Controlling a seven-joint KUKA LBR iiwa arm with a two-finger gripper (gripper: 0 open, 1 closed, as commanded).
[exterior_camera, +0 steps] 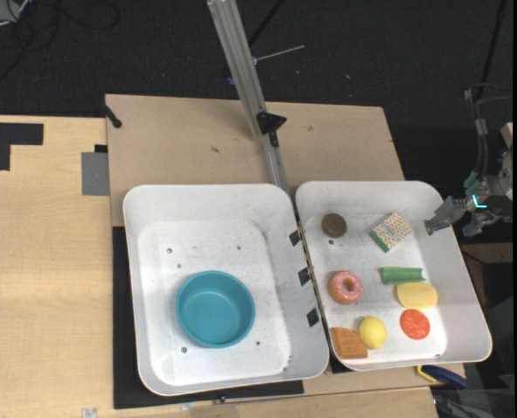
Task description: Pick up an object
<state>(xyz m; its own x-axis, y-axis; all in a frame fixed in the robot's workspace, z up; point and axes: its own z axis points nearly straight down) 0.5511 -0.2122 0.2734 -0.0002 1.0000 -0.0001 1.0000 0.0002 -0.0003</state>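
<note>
left bin (pixel 154 207): teal bowl (pixel 215 308) | right bin (pixel 363 194): donut (pixel 345 286), lemon (pixel 372 331) | fingers (pixel 439 224): can't tell

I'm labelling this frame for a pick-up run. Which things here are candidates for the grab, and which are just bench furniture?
Candidates, all in the right bin:
brown disc
patterned block
green stick
pink donut
yellow oval piece
red round piece
lemon
waffle piece
teal bowl, in the left bin

Just lying about:
metal rail
gripper, at the right bin's edge
</note>
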